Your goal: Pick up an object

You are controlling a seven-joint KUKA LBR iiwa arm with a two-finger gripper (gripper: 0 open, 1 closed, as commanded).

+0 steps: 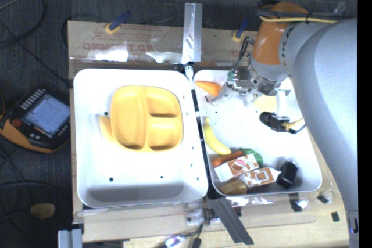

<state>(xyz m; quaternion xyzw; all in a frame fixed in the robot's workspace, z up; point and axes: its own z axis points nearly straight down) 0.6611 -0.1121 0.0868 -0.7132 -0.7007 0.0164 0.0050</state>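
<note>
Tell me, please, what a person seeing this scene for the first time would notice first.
Probably the yellow tray, which lies in the middle of the left bin. Next, the big grey arm with its orange band, reaching from the right over the far end of the right bin. Then the pile at that bin's near end: a banana, cartons and a black object.

Rt bin centre free; banana, cartons crowd front-left.
</note>
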